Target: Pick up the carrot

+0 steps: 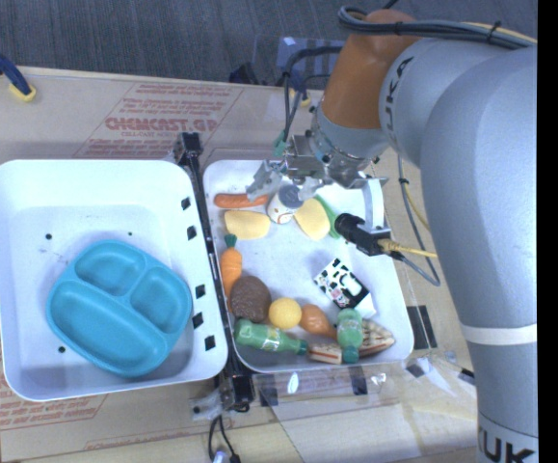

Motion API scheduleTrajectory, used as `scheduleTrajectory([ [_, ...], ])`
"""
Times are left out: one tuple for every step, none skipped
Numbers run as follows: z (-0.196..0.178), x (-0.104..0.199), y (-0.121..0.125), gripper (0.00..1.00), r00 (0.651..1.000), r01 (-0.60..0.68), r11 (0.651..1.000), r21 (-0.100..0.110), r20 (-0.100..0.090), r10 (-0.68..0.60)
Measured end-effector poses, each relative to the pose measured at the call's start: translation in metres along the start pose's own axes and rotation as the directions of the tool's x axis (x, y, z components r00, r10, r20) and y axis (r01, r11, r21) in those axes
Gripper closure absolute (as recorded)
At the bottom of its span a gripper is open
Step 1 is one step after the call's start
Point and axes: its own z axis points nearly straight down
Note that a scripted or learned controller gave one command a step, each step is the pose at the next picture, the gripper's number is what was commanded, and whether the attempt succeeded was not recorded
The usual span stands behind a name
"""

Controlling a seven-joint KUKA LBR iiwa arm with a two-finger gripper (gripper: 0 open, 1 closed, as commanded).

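The end effector (280,183) hangs near a sausage (238,201) — grip state impossible to tell — so it risks grabbing that, not the carrot (230,265).

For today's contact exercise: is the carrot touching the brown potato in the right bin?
Cannot tell. In the camera view the carrot tip meets the brown potato edge, with no plain gap or contact.

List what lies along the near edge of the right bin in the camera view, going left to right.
Green bottle → yellow lemon → orange ball → small green jar. Just behind the bottle sits the brown potato, with the carrot farther back along the bin's left wall.
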Motion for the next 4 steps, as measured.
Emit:
scheduleTrajectory([
  [0.102,-0.006,-0.041,0.0,0.983,-0.181,0.983,0.008,-0.001,0.181],
  [0.104,-0.007,-0.062,0.0,0.896,-0.443,0.896,0.009,-0.002,0.443],
  [0.095,-0.007,-0.062,1.0,0.901,-0.433,0.901,0.017,-0.001,0.433],
  [0.095,-0.007,-0.062,0.0,0.901,-0.433,0.901,0.017,0.0,0.433],
])
